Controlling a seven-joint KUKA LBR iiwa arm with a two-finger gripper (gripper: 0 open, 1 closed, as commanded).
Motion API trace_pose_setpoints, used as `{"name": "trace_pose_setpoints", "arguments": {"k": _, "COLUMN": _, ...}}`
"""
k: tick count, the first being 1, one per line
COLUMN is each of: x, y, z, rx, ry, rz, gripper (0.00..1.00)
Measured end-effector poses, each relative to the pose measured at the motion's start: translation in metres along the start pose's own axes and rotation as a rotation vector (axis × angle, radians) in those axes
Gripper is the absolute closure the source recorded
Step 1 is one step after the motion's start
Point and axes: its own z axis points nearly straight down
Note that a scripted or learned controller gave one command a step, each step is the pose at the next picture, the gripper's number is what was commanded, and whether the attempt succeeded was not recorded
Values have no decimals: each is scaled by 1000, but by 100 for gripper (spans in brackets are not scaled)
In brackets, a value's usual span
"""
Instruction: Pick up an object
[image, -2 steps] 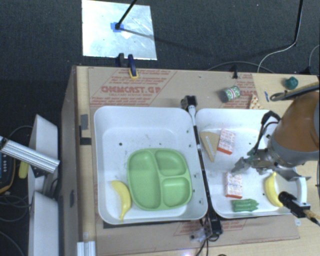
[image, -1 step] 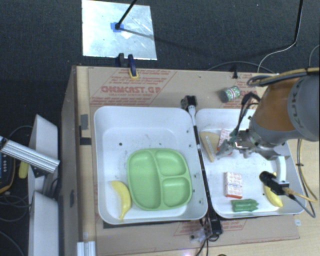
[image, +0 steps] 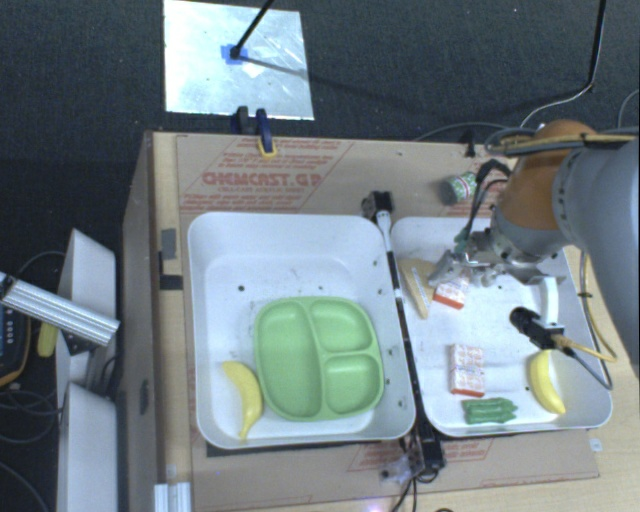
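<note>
My gripper (image: 458, 268) hangs low over the upper left part of the right bin (image: 590, 415). Just below its tip lies a small red and white packet (image: 451, 294). A pale cream wedge (image: 415, 283) lies to the left of that, against the bin's left wall. I cannot tell whether the gripper touches the packet or the wedge. Further toward the front lie a red and white carton (image: 466, 368), a green pepper-like piece (image: 488, 409) and a yellow banana (image: 545, 382).
The left bin (image: 215, 300) holds a green divided plate (image: 318, 357) and a second banana (image: 243, 396) at its front left. A small tin (image: 461, 186) stands on the bench behind the right bin. The arm's grey body (image: 560, 200) covers the right bin's back right corner.
</note>
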Motion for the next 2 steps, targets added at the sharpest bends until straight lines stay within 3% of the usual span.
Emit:
{"name": "trace_pose_setpoints", "arguments": {"k": 1, "x": 1, "y": 0, "z": -9, "rx": 0, "ry": 1, "rz": -3, "gripper": 100}}
{"name": "trace_pose_setpoints", "arguments": {"k": 2, "x": 58, "y": -44, "z": -125, "rx": 7, "ry": 4, "rz": -2, "gripper": 100}}
